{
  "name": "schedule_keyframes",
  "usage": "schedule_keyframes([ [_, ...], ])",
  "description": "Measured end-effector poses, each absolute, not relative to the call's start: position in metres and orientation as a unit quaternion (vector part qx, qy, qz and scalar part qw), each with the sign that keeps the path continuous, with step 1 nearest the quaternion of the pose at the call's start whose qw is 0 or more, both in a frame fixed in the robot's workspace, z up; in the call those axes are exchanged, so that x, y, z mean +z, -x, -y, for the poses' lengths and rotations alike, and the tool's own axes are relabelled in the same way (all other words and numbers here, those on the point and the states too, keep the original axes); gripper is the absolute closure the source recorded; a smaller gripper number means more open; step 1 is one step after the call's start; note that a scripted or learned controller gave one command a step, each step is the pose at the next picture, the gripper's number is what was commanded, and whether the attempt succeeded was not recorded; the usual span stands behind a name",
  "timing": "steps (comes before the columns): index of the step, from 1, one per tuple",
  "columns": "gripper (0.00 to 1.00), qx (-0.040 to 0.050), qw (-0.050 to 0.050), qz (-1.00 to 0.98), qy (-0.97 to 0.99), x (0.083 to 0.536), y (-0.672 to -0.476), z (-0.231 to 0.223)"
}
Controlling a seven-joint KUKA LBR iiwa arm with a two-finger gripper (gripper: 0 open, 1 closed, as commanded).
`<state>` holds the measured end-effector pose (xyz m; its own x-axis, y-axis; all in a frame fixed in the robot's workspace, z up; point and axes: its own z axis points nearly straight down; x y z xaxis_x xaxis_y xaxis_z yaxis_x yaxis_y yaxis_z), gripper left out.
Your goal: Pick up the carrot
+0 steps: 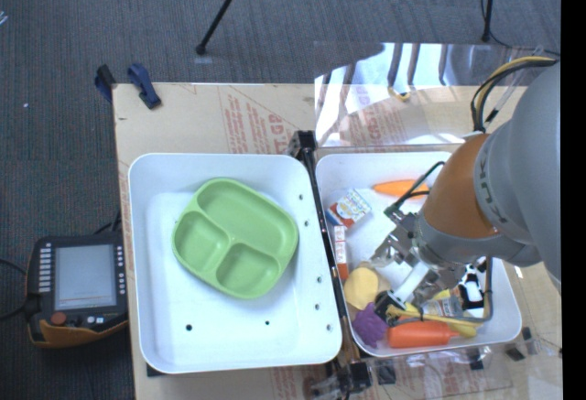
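An orange tapered carrot (pixel 396 188) lies near the far wall of the right bin (pixel 366 165). A second orange-red, carrot-like piece (pixel 419 333) lies along that bin's near wall. My gripper (pixel 406 285) hangs low over the middle of the right bin, pointing down and to the left. It sits between the two orange pieces, closer to the near one, and just right of a yellow toy (pixel 363 282). The arm's orange band (pixel 455 197) hides part of the bin to the right of the far carrot.
In the right bin, a purple grape bunch (pixel 369 323), a small snack packet (pixel 352 206), a black-and-white item (pixel 472 288) and a yellow strip (pixel 450 321) crowd around the gripper. A green divided plate (pixel 236 237) lies in the left bin (pixel 146 297). A teach pendant (pixel 81 284) sits left of the bench.
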<state>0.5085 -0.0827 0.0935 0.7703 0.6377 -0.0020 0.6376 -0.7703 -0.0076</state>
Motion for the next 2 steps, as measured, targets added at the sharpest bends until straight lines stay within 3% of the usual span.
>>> schedule_keyframes([
  [1, 0.00, 0.0018, 0.001, 0.323, 0.946, 0.093, -0.589, 0.141],
  [2, 0.00, 0.0041, 0.003, 0.217, 0.976, 0.085, -0.635, 0.161],
])
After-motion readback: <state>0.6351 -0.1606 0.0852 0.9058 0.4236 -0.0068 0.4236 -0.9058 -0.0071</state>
